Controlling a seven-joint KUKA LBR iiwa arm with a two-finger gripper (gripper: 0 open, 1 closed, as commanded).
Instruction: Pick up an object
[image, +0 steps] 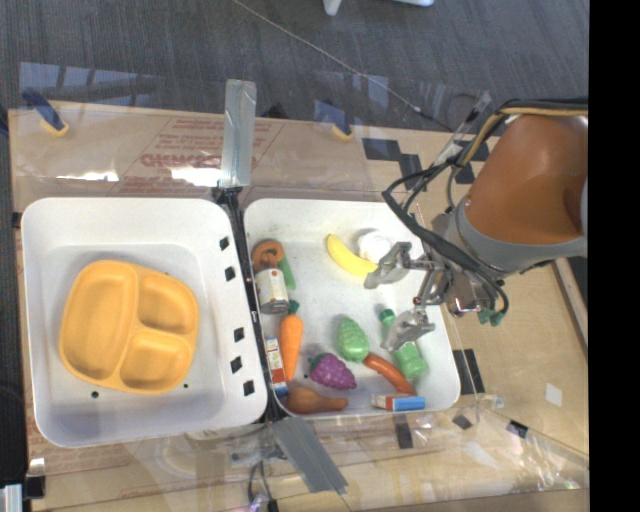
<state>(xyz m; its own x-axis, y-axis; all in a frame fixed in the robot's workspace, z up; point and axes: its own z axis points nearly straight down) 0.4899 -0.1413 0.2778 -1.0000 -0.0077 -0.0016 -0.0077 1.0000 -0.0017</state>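
So the right bin (440, 345) is pretty crowded along its left wall and bottom edge: a can (271, 288), a carrot (290, 343), purple grapes (334, 371), a drumstick-looking piece (312, 401) and a small tube (398, 403) all sit there. The middle of that bin has some bare white floor, so that's the open room. The left bin (40, 300) just holds a yellow divided plate (128, 325), with free floor around it.

The end effector (400, 297) hangs over the right side of the right bin, fingers spread apart with nothing between them. One finger tip is just beside the banana (346, 257) and a white round thing (376, 244), the other sits right by the green bottle (405, 350). A green lumpy veggie (352, 339) lies near, a bit left of the lower finger.

The arm (525, 180) comes in from the right over the bench (520, 400), wrist angled leftward and down, cables looping above it.
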